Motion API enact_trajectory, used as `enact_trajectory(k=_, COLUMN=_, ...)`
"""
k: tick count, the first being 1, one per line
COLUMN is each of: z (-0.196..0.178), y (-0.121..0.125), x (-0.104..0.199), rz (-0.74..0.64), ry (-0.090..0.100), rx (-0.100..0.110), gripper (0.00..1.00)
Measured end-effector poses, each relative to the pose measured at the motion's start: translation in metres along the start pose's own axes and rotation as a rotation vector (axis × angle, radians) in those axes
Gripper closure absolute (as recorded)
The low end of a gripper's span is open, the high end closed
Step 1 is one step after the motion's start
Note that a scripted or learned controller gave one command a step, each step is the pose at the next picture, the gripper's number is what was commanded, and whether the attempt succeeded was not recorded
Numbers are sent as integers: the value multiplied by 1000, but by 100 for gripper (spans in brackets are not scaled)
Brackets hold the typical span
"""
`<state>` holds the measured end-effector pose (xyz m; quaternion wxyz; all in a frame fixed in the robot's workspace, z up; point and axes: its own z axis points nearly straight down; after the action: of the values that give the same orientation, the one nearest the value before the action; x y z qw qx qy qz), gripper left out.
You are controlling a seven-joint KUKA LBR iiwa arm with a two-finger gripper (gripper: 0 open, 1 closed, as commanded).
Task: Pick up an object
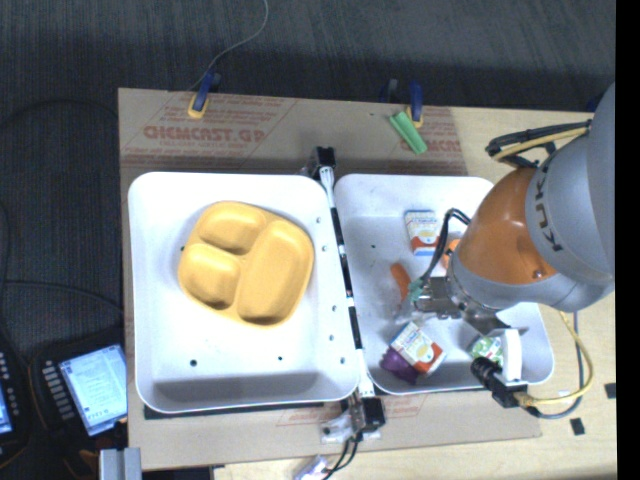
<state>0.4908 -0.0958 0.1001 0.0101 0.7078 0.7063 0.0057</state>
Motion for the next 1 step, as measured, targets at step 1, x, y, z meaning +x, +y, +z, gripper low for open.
enact_trajectory(k=1, z=0, y=0, x=0, rz=0, ry=0, rx=1, gripper=0)
